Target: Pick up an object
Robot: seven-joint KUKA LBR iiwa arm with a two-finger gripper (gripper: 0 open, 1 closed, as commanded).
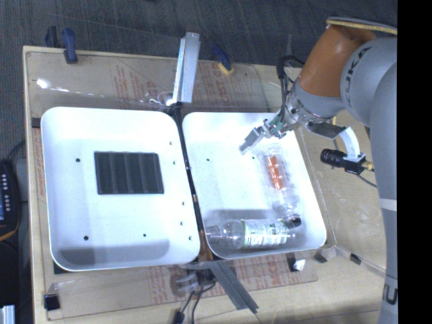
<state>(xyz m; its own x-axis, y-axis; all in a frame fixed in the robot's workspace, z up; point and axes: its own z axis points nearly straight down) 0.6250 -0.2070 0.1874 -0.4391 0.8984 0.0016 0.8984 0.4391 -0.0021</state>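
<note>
Your gripper (260, 138) hovers open over the right bin's (202, 174) far end, holding nothing; the orange-labelled bottle (277, 174) just beneath looks slick and may roll away.

Two clear glossy plastic bottles (251, 233) (279, 179) lie in a smooth white bin (223, 133).

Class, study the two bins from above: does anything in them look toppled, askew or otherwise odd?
Both bottles in the right bin lie on their sides, not upright: a clear one along the near wall, and one with an orange label running up towards the end effector. No spill shows. The left bin holds a dark ribbed panel lying flat and square.
</note>
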